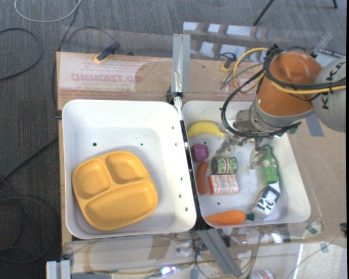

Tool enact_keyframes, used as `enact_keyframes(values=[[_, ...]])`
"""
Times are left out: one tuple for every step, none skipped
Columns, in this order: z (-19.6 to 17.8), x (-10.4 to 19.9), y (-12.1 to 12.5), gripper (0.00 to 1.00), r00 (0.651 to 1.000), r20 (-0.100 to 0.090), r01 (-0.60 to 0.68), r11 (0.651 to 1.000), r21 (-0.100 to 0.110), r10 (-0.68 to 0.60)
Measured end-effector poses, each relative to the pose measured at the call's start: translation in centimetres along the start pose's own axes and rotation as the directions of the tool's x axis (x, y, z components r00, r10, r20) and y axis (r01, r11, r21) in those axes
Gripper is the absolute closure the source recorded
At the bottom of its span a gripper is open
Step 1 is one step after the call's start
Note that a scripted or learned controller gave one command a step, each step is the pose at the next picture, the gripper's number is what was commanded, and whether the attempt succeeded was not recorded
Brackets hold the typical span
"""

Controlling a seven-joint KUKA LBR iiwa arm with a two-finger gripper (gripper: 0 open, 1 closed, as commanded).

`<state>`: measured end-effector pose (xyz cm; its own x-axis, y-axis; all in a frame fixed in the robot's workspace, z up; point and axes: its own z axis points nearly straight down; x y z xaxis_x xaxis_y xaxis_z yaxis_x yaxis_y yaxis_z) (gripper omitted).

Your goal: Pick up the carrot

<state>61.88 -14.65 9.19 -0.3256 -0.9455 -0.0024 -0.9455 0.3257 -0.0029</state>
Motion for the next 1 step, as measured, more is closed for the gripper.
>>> enact_keyframes(values=[[-18.15,5.22,-7.16,0.00,0.998,0.004,-0.061,0.998,0.001,0.061]])
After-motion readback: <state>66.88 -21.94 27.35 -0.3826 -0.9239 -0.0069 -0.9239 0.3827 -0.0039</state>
